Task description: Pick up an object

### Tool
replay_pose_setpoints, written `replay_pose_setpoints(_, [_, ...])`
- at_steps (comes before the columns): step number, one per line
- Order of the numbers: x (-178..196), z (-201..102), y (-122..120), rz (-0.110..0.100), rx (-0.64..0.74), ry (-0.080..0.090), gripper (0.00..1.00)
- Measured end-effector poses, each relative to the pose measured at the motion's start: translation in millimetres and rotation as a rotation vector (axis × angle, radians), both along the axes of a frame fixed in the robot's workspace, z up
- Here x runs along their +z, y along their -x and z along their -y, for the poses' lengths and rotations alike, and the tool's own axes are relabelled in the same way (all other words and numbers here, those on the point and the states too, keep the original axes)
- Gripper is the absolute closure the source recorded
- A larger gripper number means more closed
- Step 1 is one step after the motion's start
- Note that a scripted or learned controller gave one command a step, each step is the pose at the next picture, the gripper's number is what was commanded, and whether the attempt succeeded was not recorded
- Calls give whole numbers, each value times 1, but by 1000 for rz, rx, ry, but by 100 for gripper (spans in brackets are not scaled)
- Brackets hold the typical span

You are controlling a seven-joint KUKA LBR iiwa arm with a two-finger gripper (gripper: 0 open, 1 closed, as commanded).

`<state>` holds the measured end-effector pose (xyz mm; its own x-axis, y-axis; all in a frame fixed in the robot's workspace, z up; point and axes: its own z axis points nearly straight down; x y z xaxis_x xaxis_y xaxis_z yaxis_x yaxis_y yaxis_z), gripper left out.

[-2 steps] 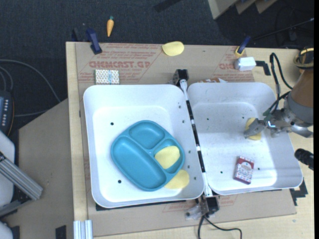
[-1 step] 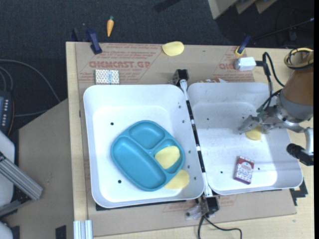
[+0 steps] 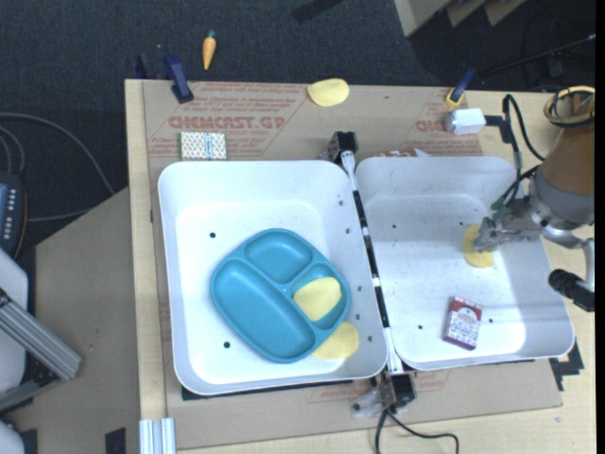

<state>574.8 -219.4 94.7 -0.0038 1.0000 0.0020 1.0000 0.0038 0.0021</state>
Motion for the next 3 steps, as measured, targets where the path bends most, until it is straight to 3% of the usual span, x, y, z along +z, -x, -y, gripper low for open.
replay_pose_setpoints(1, [0,-1,0,-1,1,-3,0])
replay_pose_setpoints(2, [10,-1,-1,1,1,0,100])
replay_pose_setpoints(3, [10,-1,0,1,1,-1,0])
